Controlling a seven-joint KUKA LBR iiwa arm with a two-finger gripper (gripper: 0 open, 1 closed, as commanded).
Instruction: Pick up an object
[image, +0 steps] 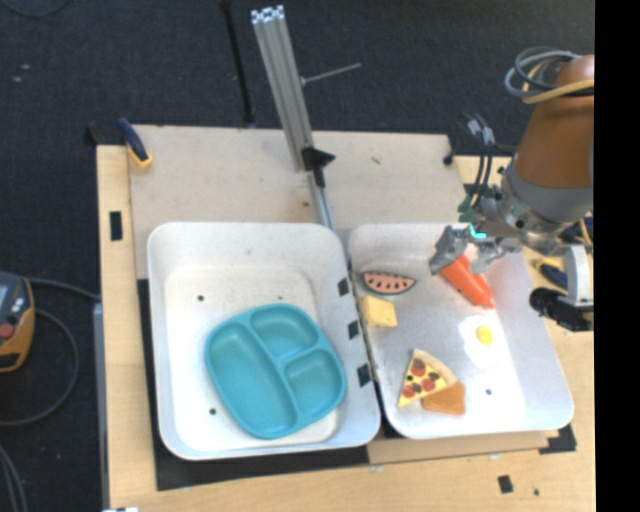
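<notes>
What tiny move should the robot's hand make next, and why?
Probably close and lift. The hand sits low in the right bin, right at the upper end of the orange carrot, so that toy looks nearest to grasp.

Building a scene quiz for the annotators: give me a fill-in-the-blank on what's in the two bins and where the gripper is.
1. The blue divided plate lies in the ____ bin of the view.
2. The gripper is over the right bin, at the ____ toy carrot.
3. The pizza slice lies directly below the ____ cheese block in the view.
4. The watermelon slice lies ____ the cheese block in the view.

Missing words: left; orange; yellow; above
</notes>
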